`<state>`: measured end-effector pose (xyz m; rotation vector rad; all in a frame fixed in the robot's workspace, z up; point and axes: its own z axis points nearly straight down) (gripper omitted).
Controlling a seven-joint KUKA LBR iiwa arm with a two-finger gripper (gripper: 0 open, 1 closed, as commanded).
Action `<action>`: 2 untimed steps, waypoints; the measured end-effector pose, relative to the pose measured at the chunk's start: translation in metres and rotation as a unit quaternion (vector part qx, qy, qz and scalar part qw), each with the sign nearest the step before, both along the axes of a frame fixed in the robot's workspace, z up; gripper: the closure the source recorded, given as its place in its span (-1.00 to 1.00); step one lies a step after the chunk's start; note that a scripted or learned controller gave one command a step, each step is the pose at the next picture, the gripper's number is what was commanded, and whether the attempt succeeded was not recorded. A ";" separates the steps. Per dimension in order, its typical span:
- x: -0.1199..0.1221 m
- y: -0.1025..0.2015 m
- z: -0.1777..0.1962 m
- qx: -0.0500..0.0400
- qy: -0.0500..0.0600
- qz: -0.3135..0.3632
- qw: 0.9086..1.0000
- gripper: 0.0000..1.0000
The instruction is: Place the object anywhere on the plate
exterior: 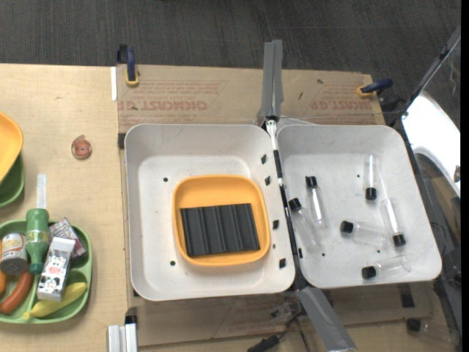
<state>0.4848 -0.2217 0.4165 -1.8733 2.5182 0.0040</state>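
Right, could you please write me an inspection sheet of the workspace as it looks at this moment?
Surface: two shallow white bins side by side, left bin and right bin, on brown cardboard over a wooden bench.
Job's things: orange plate in the left bin, bearing a dark ribbed block; about six clear vials with black caps scattered in the right bin.
Clutter: green tray of toy food, a small bottle and a small round pink item on the bench at far left.
Grippers: nothing seen.
Cables: nothing seen.
Surroundings: clamps at the cardboard's far corners; dark carpet beyond.
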 end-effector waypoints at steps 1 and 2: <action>-0.006 0.002 -0.072 0.000 0.000 0.162 0.987 -1.00; -0.006 0.004 -0.056 0.000 -0.002 0.349 0.937 -1.00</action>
